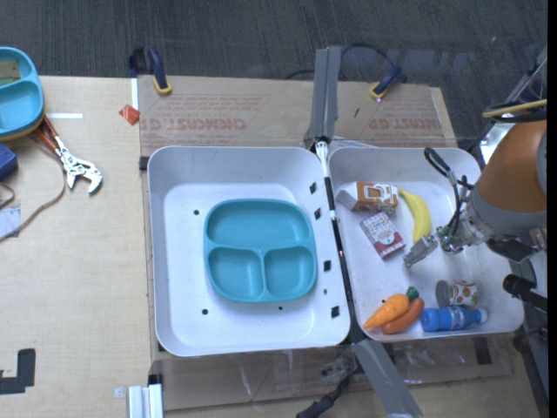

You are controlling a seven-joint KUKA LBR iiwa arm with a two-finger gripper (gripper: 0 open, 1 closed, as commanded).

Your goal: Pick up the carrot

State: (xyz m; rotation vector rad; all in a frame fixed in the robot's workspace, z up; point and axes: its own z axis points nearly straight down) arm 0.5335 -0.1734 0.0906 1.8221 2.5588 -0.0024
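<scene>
Carrot (393, 313) lies near-left of the pincer (421, 251) in the right bin (500, 325), long axis running left-right, tilted; pincer state: cannot tell

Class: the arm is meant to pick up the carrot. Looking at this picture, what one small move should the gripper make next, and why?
Probably shift toward the bin's near edge until it is above the carrot. The gripper hangs over the middle of the right bin, beside the banana, while the carrot lies apart from it in the near corner next to the blue bottle.
</scene>
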